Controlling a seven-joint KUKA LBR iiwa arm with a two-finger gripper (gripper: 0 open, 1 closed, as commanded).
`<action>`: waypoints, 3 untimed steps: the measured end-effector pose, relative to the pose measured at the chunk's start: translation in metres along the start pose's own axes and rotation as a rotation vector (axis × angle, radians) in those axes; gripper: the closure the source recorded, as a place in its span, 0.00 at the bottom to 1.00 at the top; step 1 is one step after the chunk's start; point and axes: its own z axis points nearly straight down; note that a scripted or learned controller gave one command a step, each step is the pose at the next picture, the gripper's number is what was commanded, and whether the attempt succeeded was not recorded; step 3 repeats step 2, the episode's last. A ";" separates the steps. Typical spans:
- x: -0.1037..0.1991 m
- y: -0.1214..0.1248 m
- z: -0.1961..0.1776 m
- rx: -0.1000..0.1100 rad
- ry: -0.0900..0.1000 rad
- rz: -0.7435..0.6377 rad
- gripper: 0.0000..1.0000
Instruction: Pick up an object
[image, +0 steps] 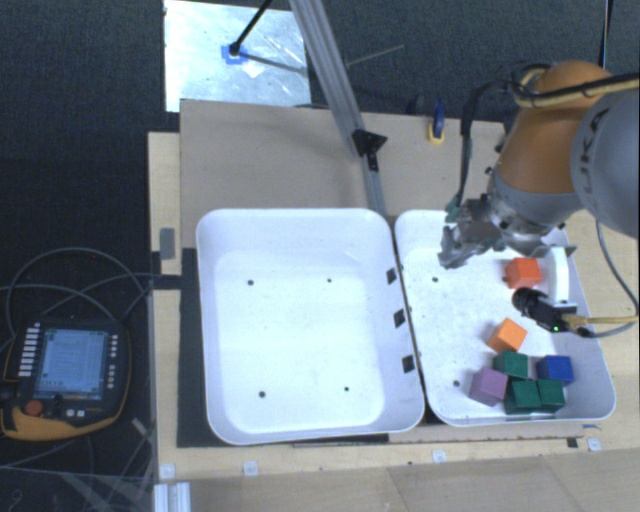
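Six small blocks sit in the right bin (440, 395): an orange block (522, 271) near the gripper (456, 250), the rest clustered toward the front corner. Whether the fingers are open or closed, I cannot tell. A descent here risks missing everything, landing on bare floor.

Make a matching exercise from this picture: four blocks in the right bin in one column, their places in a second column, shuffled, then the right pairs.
Things:
1. red-orange block
2. orange block
3. purple block
4. blue block

Places:
A. leftmost of the cluster at the right bin's near edge
B. on the cluster's right side, beside the green blocks
C. closest to the end effector, just to its right
D. alone in mid-bin, above the cluster

Pairs: 1-C, 2-D, 3-A, 4-B
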 end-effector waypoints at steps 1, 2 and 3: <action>0.054 0.020 -0.009 -0.001 0.000 0.000 1.00; 0.108 0.032 0.005 0.002 -0.001 0.001 1.00; 0.108 0.032 0.005 0.002 -0.001 0.001 1.00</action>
